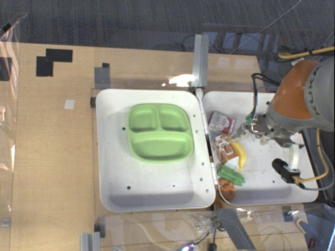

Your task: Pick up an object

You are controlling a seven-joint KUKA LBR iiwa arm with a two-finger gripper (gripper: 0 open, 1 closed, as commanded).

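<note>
Crowded against the right bin's [267, 174] left wall, near to far: russet fruit [226, 189], green pod [231, 174], banana [239, 155], snack packet [223, 149], red-and-white pouch [220, 122]. The gripper [250, 125] hovers beside them, pincer state impossible to tell. Such tight packing could make a grab slip or snag two.

L bin [112, 156] holds a green 3-compartment plate [159, 131], flat, approx centre, a bit twd 12 o'clock. R bin [272, 184] has its stuff bunched along the 9 o'clock side: red-white packet [220, 122] at abt 10 o'clock, brown-orange packet [224, 150] w/ a banana [239, 155] touching it at its 3 o'clock, green item [231, 175] just at 6 o'clock of those, and an orange-brown round thing [227, 189] in the 7 o'clock corner. Arm [293, 95] comes in from 3 o'clock, gripper [253, 126] over the R bin's 12 o'clock half, near the red-white packet, at its 3 o'clock.
</note>
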